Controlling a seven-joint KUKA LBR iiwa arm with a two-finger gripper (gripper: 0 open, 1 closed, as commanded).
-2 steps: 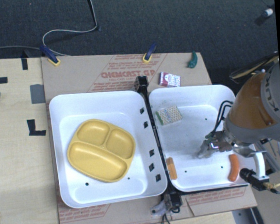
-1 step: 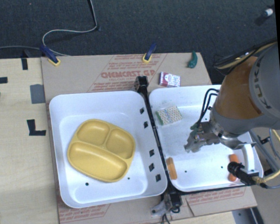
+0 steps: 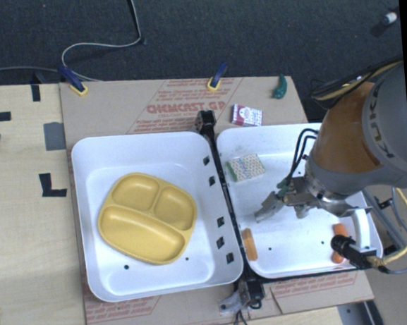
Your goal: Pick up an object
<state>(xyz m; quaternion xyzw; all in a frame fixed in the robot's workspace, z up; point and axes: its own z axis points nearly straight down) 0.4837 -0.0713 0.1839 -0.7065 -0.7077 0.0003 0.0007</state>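
**Item 1. Divider:** black clipped strip where the two white bins meet; landmark for all entries below.

**Item 2. Left bin:** on the divider's far side from the arm. Holds a yellow three-compartment plate, lying flat, well apart from the divider.

**Item 3. Right bin:** on the arm's side of the divider. Contents:
- small patterned packet, greenish-white, flat, just beside the divider toward its upper end;
- small orange piece, touching or nearly touching the divider near its lower end;
- orange-red object, well apart from the divider, at the bin's far corner, partly masked by arm hardware.

**Item 4. Gripper:** low over the right bin floor, near the divider, between packet and orange piece. Fingers appear spread, nothing between them; blur leaves this somewhat uncertain.

**Item 5. Arm:** grey with orange band, overhanging the bin's far half.

**Item 6. Outside the bins:** red-and-white packet on cardboard beyond the divider's upper end.

**Risk notes (judgement):**
- No object lies beneath the fingers; closing here would likely grasp air.
- The packet is thin and flat; fingers could slide over it.
- The orange piece hugs the divider; a finger could strike the wall or strip.
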